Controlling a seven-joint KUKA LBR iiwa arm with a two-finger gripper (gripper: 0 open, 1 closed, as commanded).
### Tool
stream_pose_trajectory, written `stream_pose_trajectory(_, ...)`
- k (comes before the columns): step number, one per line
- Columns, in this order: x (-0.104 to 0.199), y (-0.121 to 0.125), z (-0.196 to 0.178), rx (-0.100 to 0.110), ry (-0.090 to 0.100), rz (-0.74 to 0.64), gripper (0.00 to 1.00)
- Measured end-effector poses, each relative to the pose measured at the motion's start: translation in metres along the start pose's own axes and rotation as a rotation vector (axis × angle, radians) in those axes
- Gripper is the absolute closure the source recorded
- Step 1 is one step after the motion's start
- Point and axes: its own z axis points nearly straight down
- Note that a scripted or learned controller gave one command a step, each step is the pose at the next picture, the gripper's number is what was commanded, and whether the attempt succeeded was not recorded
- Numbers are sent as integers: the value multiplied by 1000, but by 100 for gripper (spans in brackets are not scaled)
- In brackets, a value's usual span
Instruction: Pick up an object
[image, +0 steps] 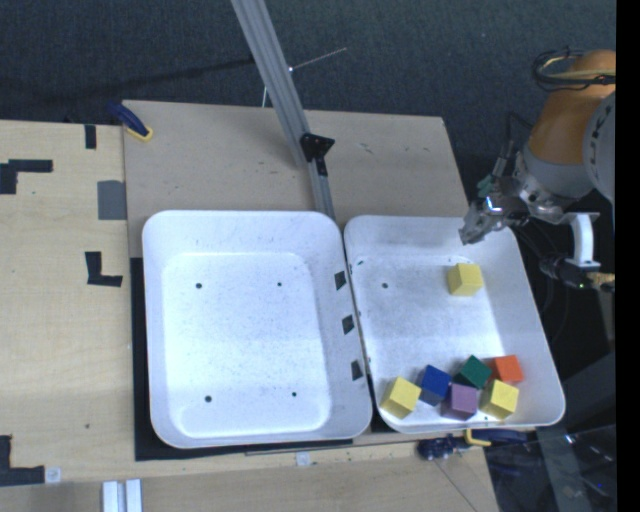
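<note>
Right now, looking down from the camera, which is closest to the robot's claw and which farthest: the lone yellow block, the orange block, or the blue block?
Measured from the gripper at the right bin's upper right rim:
1. The lone yellow block, just below it, upper part of the right bin.
2. The orange block, lower right of that bin.
3. The blue block, in the bottom cluster, further left.

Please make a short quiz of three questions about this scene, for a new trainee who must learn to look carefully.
1. True or false: the lone yellow block touches the cluster of blocks.
2. Which bin holds all the blocks? A) the left bin B) the right bin
3. Fill in: the gripper is above the ___ corner of the right bin.

Key:
1. False; it lies apart, farther from the camera than the cluster.
2. B.
3. Far right, beyond the lone yellow block.
</note>
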Motion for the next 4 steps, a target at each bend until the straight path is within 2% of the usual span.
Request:
stream_pose_trajectory(1,0,1,-49,0,0,0,100)
stream_pose_trajectory(3,111,-37,-56,7,4,-5,100)
stream_pose_trajectory(4,162,-59,-46,9,4,-4,100)
